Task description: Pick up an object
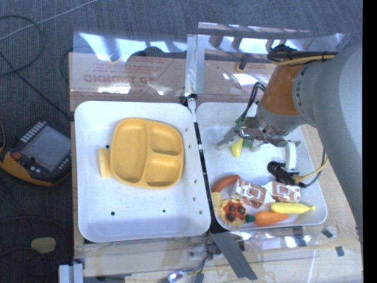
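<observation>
We see a small yellow object (237,148) pinched between the closed fingers of the gripper (237,139) over the right bin (259,109).

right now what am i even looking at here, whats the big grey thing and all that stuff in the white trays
One camera looks down at a slant on a bench. The big grey thing is a robot arm with an orange band, reaching in from the right. Its two-finger gripper is low in the right white bin, right at a small yellow piece; a grip isn't clear. Toy food lies near that bin's front edge: a yellow banana, an orange carrot, a red sausage. The left white bin holds a yellow divided plate.
</observation>
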### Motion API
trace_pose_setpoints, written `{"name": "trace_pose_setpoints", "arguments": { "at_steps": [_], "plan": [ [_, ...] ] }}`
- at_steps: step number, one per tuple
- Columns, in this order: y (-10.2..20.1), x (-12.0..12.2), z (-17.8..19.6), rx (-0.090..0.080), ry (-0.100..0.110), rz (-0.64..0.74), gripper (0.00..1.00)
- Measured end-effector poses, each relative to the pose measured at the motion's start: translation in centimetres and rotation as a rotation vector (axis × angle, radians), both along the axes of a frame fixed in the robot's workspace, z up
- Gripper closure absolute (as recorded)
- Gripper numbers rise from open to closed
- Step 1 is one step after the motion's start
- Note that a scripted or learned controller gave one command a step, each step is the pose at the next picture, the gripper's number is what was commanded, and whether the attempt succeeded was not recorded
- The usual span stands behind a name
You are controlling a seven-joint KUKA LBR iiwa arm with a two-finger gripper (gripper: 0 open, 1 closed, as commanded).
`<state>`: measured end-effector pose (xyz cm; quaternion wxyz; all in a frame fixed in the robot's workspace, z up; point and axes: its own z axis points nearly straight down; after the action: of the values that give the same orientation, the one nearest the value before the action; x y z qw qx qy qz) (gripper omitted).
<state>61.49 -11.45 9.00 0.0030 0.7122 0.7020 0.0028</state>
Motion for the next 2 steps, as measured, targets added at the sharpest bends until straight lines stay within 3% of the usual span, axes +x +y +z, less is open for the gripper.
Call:
{"name": "trace_pose_setpoints", "arguments": {
  "at_steps": [1, 2],
  "plan": [
    [0.0, 0.1, 1.0, 0.002, -0.003, 0.000, 1.00],
    [4.7, 0.7, 12.8, -0.003, 0.012, -0.169, 1.00]
  ]
}}
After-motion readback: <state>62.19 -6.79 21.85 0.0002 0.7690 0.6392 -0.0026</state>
